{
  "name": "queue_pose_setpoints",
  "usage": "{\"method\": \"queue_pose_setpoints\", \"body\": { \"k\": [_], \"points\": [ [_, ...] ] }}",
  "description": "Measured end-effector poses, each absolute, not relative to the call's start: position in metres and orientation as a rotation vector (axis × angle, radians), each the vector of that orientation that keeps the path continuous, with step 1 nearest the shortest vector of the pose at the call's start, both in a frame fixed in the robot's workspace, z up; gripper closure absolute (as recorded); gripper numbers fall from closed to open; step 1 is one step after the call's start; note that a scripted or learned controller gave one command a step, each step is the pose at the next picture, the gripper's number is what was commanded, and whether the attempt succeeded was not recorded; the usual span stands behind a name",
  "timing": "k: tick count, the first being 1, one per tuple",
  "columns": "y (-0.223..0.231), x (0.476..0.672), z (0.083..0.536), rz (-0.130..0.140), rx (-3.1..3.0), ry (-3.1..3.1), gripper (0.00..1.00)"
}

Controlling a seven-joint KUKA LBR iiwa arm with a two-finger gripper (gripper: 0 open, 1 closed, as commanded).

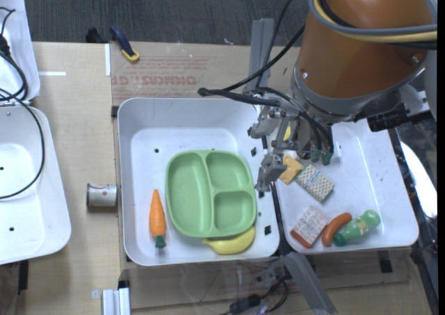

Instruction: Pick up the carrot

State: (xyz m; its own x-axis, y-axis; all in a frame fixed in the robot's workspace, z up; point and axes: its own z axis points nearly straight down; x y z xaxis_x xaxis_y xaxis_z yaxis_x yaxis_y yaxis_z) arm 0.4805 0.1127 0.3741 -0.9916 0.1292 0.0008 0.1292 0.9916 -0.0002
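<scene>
The orange carrot [157, 215] with a green stub lies lengthwise in the left bin [124, 167], close to the bin's left wall and just left of a green divided plate [208, 192]. My gripper [270, 160] hangs over the seam between the two bins, by the plate's right edge. It is well to the right of the carrot, with the whole plate between them. Nothing from the bins is visibly in the gripper. The arm's large orange band [368, 21] covers the upper part of the right bin.
A yellow banana [233, 243] lies along the plate's front edge. The right bin [393, 188] holds a yellow wedge [290, 169], two patterned packets [315, 183], a red sausage [336, 229] and a green bottle [358, 229]. A small can [102, 195] lies on the bench beside the left bin.
</scene>
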Motion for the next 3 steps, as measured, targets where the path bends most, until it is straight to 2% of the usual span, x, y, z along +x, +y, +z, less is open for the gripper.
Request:
{"method": "queue_pose_setpoints", "body": {
  "k": [1,2,3],
  "points": [
    [0.141,0.48,0.347,0.001,0.14,-3.134,0.0],
    [0.159,0.493,0.277,-0.003,0.873,-3.013,0.0],
    [0.163,0.521,0.219,-0.003,0.918,-3.0,0.0]
  ]
}}
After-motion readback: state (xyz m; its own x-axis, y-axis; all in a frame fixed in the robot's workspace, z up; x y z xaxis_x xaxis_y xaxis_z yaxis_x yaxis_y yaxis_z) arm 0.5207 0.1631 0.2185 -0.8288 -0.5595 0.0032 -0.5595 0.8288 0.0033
